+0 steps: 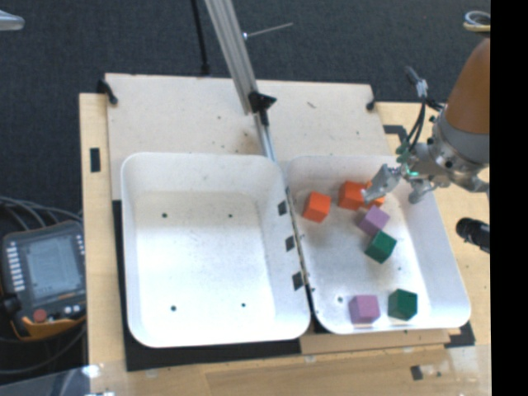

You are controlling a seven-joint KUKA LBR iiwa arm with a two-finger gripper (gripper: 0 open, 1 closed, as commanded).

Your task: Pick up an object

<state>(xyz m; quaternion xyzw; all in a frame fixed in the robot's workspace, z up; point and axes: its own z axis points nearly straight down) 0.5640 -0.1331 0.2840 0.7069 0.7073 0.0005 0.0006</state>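
The claw (394, 180) sits at the right of the frame, over the upper part of the right bin (441, 254), reaching in from the grey arm (462, 134) with its orange band at the upper right edge. One light finger slants down and left toward an orange cube (353, 195) and its tip appears to touch or overlap that cube's right side; a second finger shows further right, apart from the first, so the claw looks spread, with nothing clearly pinched between the fingers. Just left of that cube lies a second orange cube (316, 207), near the bin's left wall. Below and right of the claw's tip, a purple cube (374, 219) lies touching a dark green cube (380, 246) beneath it. Near the bin's lower edge sit another purple cube (364, 308) and another green cube (403, 304), side by side. The left bin (136, 221) fills the centre left of the frame. Both bins rest on a pale tabletop (181, 110), and a slanted metal rail (231, 44) runs from the top of the frame down to the gap between the bins. A handheld control pendant (43, 275) lies at the lower left.
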